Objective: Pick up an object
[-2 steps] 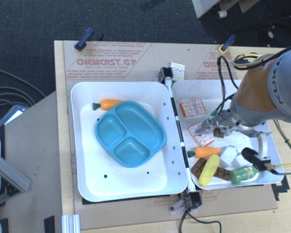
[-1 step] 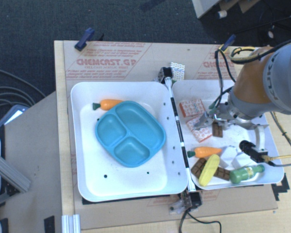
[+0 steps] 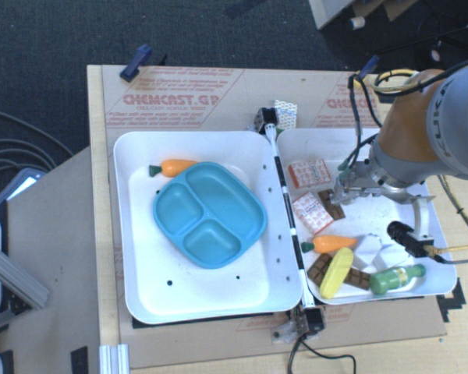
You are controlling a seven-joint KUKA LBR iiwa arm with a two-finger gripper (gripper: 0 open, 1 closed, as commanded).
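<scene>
My gripper hangs low over the upper middle of the right bin, at the end of the grey arm with the orange band. Its tip sits just above a small brown bar, and whether it touches the bar I cannot tell. To the gripper's left lie two red-and-white packets. Nearer the front of that bin are an orange carrot, a yellow corn cob, a green bottle and brown chocolate pieces.
The left bin holds a blue divided plate with a second carrot beside its far left edge. The wall between the bins runs close to the packets. Clamps sit at both ends of that wall.
</scene>
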